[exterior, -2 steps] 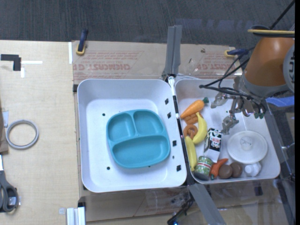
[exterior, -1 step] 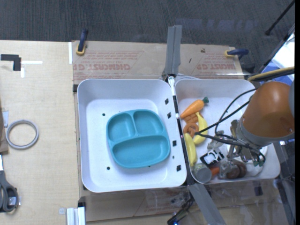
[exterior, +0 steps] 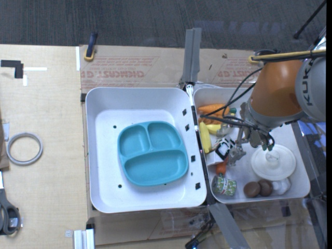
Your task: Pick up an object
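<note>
Arm in from the right, orange band over the right bin (exterior: 290, 191). Gripper (exterior: 248, 148) hangs low in that bin, over the middle of the clutter. I read this as a descent onto a pick, nothing lifted yet as far as I can judge.

Jaw state: I cannot tell. The wrist and cables mask the tips from this slant, and I see no object clearly between them.

Candidates for the task all lie in the right bin. A white lidded dish (exterior: 273, 162) sits just right of the gripper. A small black-and-white item (exterior: 224, 148) lies just to its left, possibly a toy; too small to name. Along the dividing wall: a yellow banana-like piece (exterior: 205, 137) and an orange carrot-like piece (exterior: 211, 108) further back. Near the front: a green-patterned packet (exterior: 224, 185) and two brown round pieces (exterior: 258, 189).

Obstacles: items are packed close, so neighbours may get nudged or pinched. Loose cables trail beside the wrist.

Left bin (exterior: 96, 154) holds a blue divided plate (exterior: 153, 153), well apart from the arm. A grey tape ring (exterior: 23, 148) rests on the bench at left.
</note>
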### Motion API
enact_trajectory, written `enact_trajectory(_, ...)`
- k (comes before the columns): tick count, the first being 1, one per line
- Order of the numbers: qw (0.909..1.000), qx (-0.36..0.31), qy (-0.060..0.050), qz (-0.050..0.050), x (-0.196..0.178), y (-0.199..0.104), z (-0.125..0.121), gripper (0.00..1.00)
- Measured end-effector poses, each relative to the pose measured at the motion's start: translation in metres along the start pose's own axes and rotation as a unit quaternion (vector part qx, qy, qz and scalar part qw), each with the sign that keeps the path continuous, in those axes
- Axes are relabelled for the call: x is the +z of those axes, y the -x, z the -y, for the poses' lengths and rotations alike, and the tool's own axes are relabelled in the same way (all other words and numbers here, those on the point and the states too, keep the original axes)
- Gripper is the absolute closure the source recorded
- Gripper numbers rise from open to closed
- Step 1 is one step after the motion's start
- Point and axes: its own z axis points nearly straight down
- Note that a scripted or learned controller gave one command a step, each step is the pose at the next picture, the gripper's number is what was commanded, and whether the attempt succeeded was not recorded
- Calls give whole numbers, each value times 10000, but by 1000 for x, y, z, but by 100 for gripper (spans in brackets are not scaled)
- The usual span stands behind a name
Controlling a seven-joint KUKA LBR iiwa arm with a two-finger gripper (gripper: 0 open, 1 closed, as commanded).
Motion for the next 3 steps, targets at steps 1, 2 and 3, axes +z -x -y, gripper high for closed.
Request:
enact_trajectory(1,9990,454,4,-5,1,17,91,0)
enact_trajectory(2,9987,496,2,-64,2,72,31,0)
enact_trajectory(3,9982,598,6,-24,2,-11,3,0)
